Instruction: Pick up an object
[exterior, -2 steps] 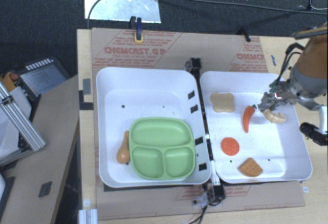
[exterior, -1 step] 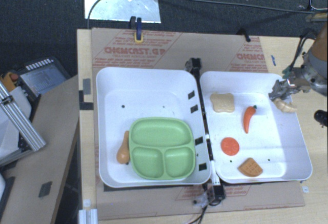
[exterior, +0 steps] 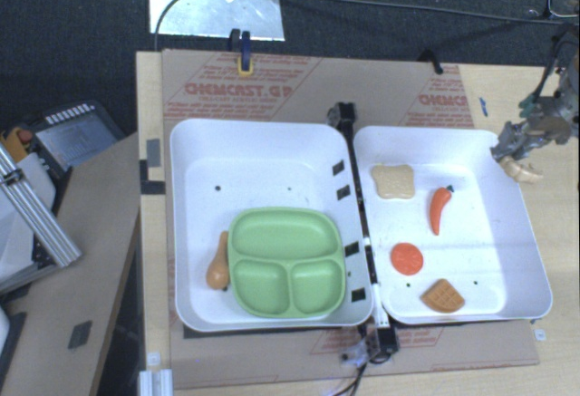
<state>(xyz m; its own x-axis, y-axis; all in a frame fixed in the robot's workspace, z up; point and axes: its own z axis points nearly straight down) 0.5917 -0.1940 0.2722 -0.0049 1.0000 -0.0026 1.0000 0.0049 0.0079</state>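
The right bin [exterior: 507,231] holds a beige toast slice [exterior: 393,181], an orange-red chili pepper [exterior: 439,208], a red round slice [exterior: 407,258] and a brown waffle-like piece [exterior: 442,296]. In the left bin [exterior: 195,204] lie a green divided plate [exterior: 285,258] and, beside it on the left, a tan drumstick-shaped toy [exterior: 218,263]. My gripper [exterior: 513,149] hangs over the right bin's far right rim. A small pale object [exterior: 524,171] sits right under its tip, touching or nearly touching it; whether it is gripped is unclear.
Both bins rest on a cardboard sheet [exterior: 272,86] on the bench. A black clip [exterior: 343,116] joins the bins at the far side. A cable [exterior: 381,4] crosses the dark floor behind. Grey equipment [exterior: 54,149] stands at the left.
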